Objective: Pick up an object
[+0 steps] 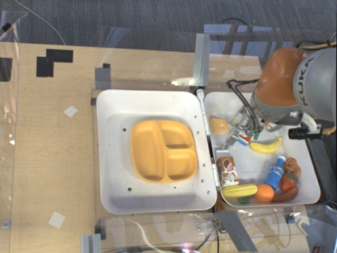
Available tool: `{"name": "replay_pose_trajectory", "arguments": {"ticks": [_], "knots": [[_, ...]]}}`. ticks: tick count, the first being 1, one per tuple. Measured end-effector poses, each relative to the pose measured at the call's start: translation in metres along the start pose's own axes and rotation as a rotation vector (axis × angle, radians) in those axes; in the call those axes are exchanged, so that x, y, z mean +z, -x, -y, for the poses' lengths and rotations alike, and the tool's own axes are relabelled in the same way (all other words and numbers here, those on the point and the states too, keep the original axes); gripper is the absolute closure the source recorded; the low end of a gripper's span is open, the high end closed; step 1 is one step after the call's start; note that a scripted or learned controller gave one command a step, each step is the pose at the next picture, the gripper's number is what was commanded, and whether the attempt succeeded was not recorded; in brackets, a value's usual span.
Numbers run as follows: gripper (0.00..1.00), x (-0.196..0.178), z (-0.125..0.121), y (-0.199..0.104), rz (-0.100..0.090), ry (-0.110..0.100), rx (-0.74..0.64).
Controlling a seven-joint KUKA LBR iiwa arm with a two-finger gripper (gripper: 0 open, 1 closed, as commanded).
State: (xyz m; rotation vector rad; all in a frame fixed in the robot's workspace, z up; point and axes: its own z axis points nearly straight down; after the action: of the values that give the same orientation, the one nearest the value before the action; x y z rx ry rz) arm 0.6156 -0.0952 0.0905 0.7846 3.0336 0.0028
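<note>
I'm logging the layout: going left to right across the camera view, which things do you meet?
Yellow divided tray in the left bin → brown carton → claw → banana → blue bottle → red toy.

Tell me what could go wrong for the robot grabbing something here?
The gripper hangs low in the right bin among crowded toy food. It might nudge the small banana or the bread-like piece aside rather than catch one. The blue bottle, orange and corn cob lie packed together at the near wall, so a grab there could pinch two things or slip.
</note>
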Motion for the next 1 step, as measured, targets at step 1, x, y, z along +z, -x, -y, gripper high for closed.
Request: {"name": "replay_pose_trajectory", "arguments": {"ticks": [1], "knots": [[0.0,-0.0005,0.0086,-0.0061,-0.001,0.0,0.242]]}}
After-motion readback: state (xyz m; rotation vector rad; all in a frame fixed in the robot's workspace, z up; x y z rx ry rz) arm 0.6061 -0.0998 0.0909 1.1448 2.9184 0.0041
